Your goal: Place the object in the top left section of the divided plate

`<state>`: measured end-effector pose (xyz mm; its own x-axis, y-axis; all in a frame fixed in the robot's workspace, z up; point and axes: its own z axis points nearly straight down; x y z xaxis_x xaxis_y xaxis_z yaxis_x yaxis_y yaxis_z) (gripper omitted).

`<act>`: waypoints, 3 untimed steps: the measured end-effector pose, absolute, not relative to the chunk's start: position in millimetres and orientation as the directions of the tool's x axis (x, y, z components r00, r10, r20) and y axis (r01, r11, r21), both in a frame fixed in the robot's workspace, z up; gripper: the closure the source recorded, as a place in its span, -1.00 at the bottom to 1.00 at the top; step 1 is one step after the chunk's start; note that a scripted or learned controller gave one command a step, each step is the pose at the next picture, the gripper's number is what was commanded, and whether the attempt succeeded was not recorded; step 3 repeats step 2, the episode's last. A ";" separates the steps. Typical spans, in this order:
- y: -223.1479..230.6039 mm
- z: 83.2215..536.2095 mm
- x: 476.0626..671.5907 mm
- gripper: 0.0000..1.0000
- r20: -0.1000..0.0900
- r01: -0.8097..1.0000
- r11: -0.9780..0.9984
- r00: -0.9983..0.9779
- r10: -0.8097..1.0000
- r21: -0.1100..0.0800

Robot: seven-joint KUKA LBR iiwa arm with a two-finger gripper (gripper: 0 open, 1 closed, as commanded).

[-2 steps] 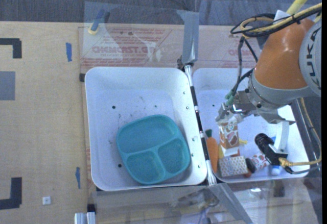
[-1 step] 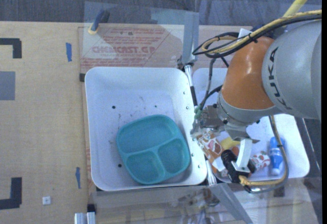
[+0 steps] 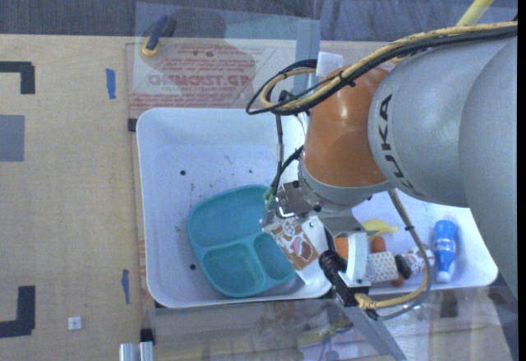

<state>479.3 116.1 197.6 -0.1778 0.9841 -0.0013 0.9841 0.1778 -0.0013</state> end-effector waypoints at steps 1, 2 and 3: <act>115.6 197.7 479.5 -1.00 -0.001 0.984 0.177 -0.177 0.984 -0.001; 71.5 182.6 479.9 -1.00 0.002 0.893 0.449 -0.449 0.893 -0.004; 71.5 182.6 479.9 -1.00 0.002 0.893 0.449 -0.449 0.893 -0.004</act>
